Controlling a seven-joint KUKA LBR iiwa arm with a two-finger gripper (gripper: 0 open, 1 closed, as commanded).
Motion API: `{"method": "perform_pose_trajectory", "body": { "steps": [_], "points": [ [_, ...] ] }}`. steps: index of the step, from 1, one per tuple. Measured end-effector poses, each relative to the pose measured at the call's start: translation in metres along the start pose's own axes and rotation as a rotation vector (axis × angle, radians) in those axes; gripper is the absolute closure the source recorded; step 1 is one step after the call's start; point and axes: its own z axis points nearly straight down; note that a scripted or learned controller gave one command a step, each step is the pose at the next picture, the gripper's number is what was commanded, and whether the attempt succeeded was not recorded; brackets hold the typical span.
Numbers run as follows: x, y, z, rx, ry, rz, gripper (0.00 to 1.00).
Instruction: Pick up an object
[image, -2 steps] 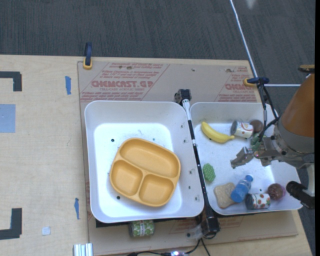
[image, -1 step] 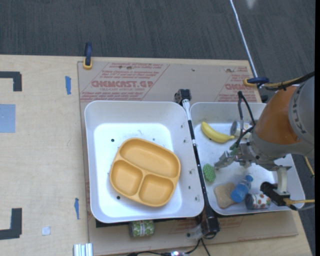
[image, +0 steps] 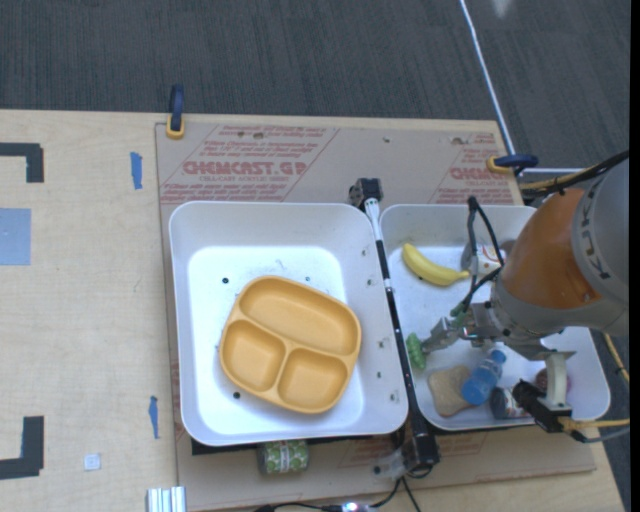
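Right bin (image: 432, 211), inspected from above, 12 o'clock at the top of the view. My gripper (image: 440, 338) sits low over the bin's left half, reaching toward 9 o'clock; I cannot tell whether it is open or closed, and nothing is seen held in it. The nearest candidate is a small green piece (image: 414, 350), just beside the gripper tip at 8 o'clock and close against the bin's left wall, which crowds access from that side. At 6 o'clock of the gripper lies a tan slab (image: 448, 390), with a blue bottle (image: 483, 378) touching its right edge. A banana (image: 432, 266) lies apart at 12 o'clock. My arm (image: 550, 260) covers much of the bin's right half. The left bin (image: 262, 208) holds a yellow plate (image: 290, 343). The green piece is elongated, long axis roughly 12 to 6 o'clock; which end leads is too small to tell. It looks smooth. The banana is curved and yellow, the slab matte with rounded corners, the bottle translucent, the plate glossy with three compartments.
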Motion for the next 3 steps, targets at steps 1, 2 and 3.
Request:
{"method": "perform_pose_trajectory", "body": {
  "steps": [1, 2, 3],
  "points": [
    [-0.003, -0.0118, 0.0001, 0.0, 0.003, -0.002, 0.0],
    [0.0006, -0.0214, -0.0002, -0.003, -0.001, 0.0, 0.0],
    [0.0012, -0.0208, 0.0, -0.001, -0.002, 0.001, 0.0]
  ]
}}
